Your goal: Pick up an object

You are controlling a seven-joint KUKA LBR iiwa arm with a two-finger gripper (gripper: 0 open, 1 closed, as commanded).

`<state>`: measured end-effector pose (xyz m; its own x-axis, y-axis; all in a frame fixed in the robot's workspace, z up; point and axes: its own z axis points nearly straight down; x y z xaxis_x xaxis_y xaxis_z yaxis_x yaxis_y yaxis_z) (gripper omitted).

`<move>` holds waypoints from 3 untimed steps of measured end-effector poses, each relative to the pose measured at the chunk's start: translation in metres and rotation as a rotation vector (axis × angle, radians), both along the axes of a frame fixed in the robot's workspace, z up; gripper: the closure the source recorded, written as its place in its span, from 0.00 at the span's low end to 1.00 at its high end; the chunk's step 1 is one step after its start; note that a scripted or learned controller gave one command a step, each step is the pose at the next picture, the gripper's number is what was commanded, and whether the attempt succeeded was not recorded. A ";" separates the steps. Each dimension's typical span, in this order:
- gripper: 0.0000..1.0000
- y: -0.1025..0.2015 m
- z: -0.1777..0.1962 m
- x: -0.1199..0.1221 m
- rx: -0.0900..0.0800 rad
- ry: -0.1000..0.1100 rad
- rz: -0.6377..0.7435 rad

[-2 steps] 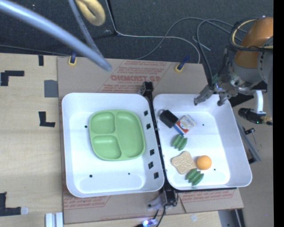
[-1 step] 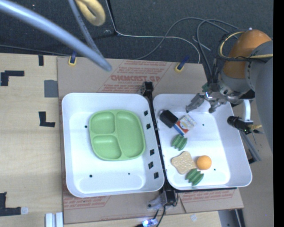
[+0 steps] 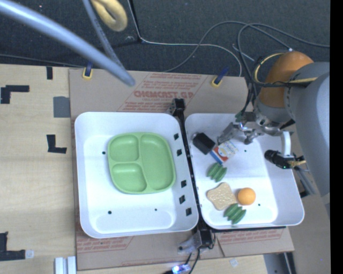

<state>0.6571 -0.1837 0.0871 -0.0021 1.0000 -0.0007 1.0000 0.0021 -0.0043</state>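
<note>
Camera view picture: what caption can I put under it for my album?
Robot gripper hovers over toy food in the right bin; a green tray sits in the left bin.

Wooden bench top [image 3: 32, 176], pale grain, with black tape marks [image 3: 52, 143] toward 9 o'clock. Brown cardboard sheet [image 3: 155, 91] with red print lying on the bench at centre, held by yellow clips [image 3: 87, 71] toward 11 and 1 o'clock. Dark carpeted floor [image 3: 214, 16] across 12 o'clock, crossed by thin cables [image 3: 209, 40]. Grey metal pole [image 3: 64, 32] slanting in from 11 o'clock. Even, diffuse light; soft shadows.
</note>
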 end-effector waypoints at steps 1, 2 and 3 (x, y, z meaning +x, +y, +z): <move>1.00 0.000 0.014 0.001 -0.002 -0.003 0.002; 1.00 -0.001 0.078 0.005 -0.001 -0.010 0.000; 1.00 -0.001 0.132 0.006 -0.001 -0.010 -0.001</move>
